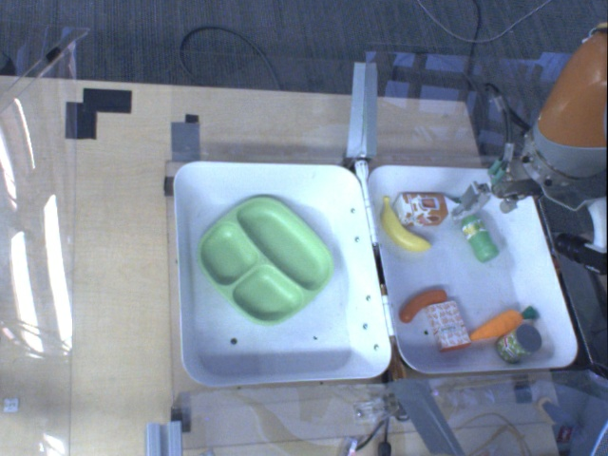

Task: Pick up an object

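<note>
So the pale wood bench (114, 255) has 2 shallow white plastic bins. The left bin (199, 350) holds a smooth green plate (267, 258) split into 3 sections. The right bin (541, 283) has all the small stuff: curved yellow banana (403, 230), boxy brown-and-white packet (422, 209), patterned carton (446, 325), reddish sausage (422, 303), green bottle (481, 238), tapered orange carrot (497, 326), round can (519, 343). The jaws (494, 186) sit at that bin's top right rim, can't tell if they're open or closed.
</note>
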Robot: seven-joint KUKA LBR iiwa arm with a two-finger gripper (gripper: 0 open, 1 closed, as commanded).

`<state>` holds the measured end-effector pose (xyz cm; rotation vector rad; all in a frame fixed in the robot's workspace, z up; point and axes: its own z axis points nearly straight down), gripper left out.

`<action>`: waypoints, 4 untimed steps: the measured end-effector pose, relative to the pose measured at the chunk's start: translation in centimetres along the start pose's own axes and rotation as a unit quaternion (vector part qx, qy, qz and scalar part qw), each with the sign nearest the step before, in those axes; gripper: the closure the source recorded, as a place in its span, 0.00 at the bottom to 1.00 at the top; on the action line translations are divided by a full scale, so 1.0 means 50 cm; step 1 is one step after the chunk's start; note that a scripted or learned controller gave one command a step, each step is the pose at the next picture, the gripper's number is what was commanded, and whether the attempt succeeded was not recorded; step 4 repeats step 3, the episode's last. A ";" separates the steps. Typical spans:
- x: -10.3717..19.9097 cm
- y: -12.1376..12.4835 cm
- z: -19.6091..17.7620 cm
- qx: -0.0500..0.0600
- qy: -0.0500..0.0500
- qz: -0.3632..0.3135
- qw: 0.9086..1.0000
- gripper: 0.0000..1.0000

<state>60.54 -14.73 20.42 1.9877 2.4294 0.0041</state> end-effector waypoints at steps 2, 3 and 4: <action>-0.054 -0.018 0.204 0.001 0.002 0.067 0.998 1.00; 0.082 -0.048 -0.005 0.001 0.000 0.171 0.985 1.00; 0.082 -0.048 -0.005 0.001 0.000 0.171 0.985 1.00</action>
